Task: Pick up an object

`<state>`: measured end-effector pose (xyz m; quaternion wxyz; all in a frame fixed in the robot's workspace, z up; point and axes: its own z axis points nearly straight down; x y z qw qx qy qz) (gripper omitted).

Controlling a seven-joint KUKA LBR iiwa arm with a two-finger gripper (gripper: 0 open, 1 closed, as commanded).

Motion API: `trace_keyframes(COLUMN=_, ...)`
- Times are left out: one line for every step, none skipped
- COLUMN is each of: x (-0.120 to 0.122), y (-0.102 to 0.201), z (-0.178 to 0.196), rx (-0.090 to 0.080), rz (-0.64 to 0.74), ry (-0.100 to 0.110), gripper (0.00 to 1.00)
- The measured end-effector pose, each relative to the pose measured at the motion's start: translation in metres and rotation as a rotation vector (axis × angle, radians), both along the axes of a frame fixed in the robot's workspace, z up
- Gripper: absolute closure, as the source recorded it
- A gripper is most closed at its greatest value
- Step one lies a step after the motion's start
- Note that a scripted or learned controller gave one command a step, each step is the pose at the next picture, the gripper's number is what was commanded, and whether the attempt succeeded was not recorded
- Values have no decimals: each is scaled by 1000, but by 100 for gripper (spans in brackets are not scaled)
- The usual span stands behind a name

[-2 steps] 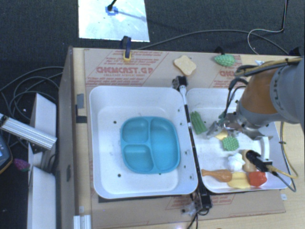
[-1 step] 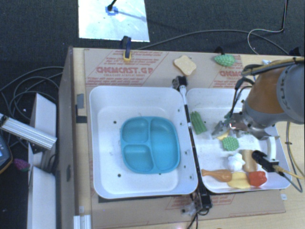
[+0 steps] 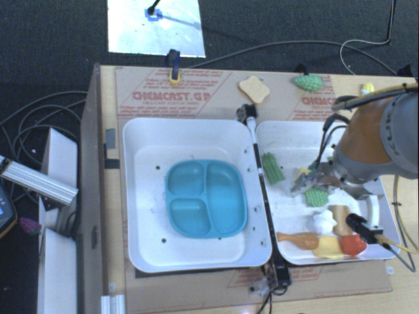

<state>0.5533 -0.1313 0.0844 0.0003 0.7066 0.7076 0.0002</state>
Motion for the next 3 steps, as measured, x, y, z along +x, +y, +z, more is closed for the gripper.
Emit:
trace_keyframes(x=1, y=0, z=11, rx=0, rz=1, ry=-2, gripper=100)
trace_keyframes(x=1, y=0, z=11, rx=0, rz=1, ry=-2, gripper=0)
trace_keyframes(x=-48, y=39, z=0, rx=1, rz=-1, ry=0, gripper=0)
